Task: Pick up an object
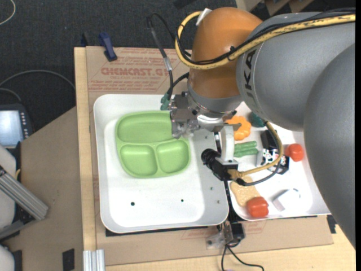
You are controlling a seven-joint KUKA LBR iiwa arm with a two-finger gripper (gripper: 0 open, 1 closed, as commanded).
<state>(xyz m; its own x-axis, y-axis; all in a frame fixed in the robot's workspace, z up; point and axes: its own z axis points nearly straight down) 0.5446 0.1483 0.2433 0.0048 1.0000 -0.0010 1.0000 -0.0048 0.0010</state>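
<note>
I am holding my pincer [179,124] low over the left shallow white bin [169,210], at the 2 o'clock edge of the green plastic plate with three compartments [146,145], which is lying flat in that bin's upper half. My own wrist is covering the tip, so I cannot tell whether the pincer is released or clenched. I also cannot tell whether it is touching the plate's rim or hanging just above it. I am seeing nothing gripped in it.

Every other candidate is sitting in the right shallow white bin [310,199], between 3 and 5 o'clock from my pincer. A small orange plastic piece [242,127] is nearest, with a green ridged piece [246,149] just below it. A red round piece [294,152] is lying further out at 3 o'clock. At 5 o'clock a flat tan slice [241,192] is lying with a second red round piece [258,207] touching its lower end and a small white block [285,196] near them.

As I am judging it, the pick is barely begun: I am placed at the plate, but nothing is off the bin floor. Gripping the rim and lifting the plate clear are not yet done. The plate is broad and shallow, so the thin rim is likely the only purchase and may slip.
</note>
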